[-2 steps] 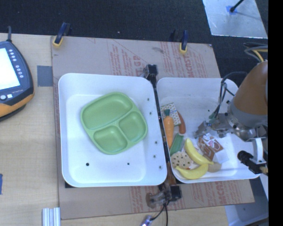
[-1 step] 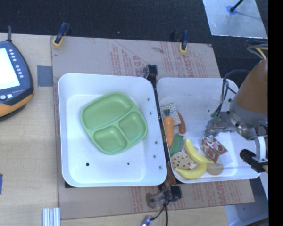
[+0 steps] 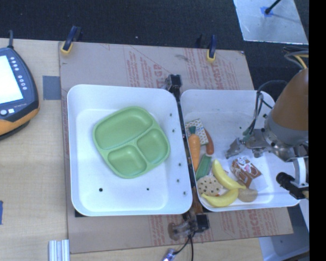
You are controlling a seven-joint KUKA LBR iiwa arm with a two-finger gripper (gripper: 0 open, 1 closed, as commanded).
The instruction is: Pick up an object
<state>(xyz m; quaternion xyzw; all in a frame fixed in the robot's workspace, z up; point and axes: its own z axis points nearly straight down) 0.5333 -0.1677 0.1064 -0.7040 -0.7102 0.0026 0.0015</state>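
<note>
Hand (image 3: 244, 144) low in right bin (image 3: 223, 99), above toy food (image 3: 245, 170).

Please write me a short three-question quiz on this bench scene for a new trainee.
1. True or false: the green plate lies in the left bin.
2. Which bin does the end effector hover over? A) left B) right
3. Fill in: the carrot lies beside the ___ wall of the right bin.

Key: 1 true; 2 B; 3 left. The banana and the other toy foods are crowded into that bin's lower left part, below and left of the end effector.
</note>
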